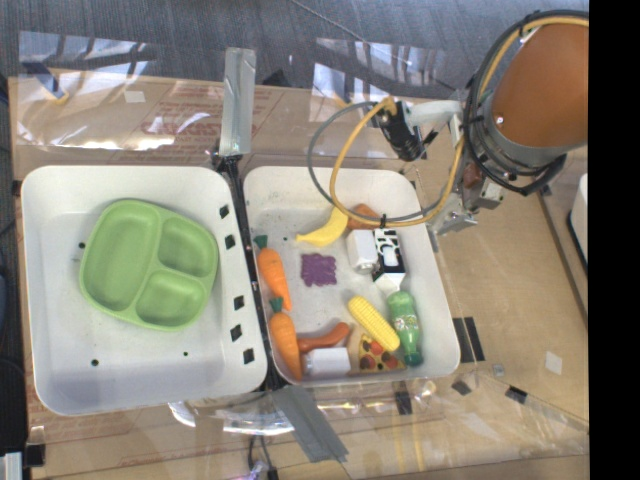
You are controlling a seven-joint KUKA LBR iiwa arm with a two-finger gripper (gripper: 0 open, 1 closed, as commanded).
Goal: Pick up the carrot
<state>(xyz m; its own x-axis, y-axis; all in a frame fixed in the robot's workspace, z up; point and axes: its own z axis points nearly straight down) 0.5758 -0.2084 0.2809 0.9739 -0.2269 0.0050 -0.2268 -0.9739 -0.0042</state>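
Gripper (462, 208): over the bench just outside the right bin's (440, 298) right wall, near its far corner.
Grip: cannot tell whether released or clenched.
Carrot (273, 276): in the right bin, lying along its left wall, well apart from the gripper.
Second carrot (285, 343): just nearer along the same wall, beside the sausage (325, 336).
Left bin (50, 298): holds 1 green plate (148, 263) with 3 compartments.

The grey arm (515, 158) reaches in at the far right of the scene. Its big orange band (540, 73) sits up high, close to the camera. Under the band, the wrist (488, 173) points down and left. The gripper (462, 211) hangs at the tip.
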